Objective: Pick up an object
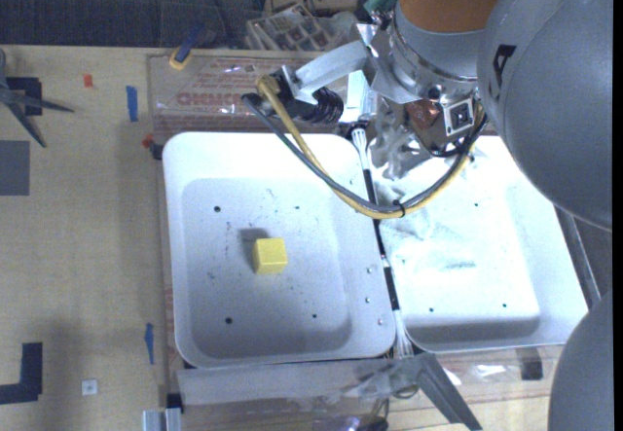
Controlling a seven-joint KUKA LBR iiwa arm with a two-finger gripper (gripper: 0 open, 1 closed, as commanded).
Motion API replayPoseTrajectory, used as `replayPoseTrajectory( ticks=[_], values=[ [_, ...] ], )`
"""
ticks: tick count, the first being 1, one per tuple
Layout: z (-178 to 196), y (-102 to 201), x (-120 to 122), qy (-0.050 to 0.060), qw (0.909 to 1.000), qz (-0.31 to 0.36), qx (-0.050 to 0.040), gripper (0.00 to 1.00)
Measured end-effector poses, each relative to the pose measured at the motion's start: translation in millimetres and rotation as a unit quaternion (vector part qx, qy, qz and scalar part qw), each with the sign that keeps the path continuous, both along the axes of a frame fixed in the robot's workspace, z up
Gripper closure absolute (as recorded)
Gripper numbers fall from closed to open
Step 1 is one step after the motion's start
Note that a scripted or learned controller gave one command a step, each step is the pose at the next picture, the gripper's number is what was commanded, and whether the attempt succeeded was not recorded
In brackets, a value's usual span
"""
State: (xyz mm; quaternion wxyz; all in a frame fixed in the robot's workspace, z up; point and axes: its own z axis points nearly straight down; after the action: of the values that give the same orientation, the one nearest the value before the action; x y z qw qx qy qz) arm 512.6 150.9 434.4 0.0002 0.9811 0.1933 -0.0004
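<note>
White plastic forms both bins; the left bin [195, 176], well left of the claw [394, 161], holds a small yellow cube [271, 255] with flat faces. The right bin [487, 303] lies below the claw. Yellow and black cables [311, 161] loop between claw and cube. The claw's opening cannot be told.
</note>
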Motion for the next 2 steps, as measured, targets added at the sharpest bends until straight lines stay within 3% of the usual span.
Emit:
replayPoseTrajectory(
  ticks=[1, 2],
  values=[
    [-16.8, 53.4, 5.3, -0.001, 1.0000, -0.004, 0.0001, 1.00],
    [-3.4, -53.2, -31.5, 0.000, 0.9964, -0.084, -0.0005, 1.00]
  ],
)
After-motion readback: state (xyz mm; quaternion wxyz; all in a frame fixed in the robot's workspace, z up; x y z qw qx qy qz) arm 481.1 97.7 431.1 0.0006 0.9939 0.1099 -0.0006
